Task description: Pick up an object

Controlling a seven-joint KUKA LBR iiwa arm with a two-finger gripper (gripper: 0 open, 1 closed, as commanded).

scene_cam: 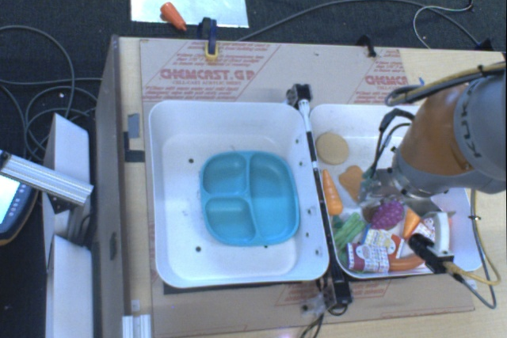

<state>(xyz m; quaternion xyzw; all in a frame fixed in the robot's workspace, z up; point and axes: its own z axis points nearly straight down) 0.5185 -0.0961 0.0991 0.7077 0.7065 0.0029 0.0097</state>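
pincer (pixel 379 194) low over right bin (pixel 360 123), jaw state you cannot tell | purple grape bunch (pixel 388 213) just below-right of it, carrot (pixel 332 192) to its left | centre over one item before you close, clutter is tight

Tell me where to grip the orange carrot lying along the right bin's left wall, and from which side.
Grip the carrot across its thicker middle, coming straight down from above. It lies flat and lengthwise against the right bin's left wall, so close across its narrow width.
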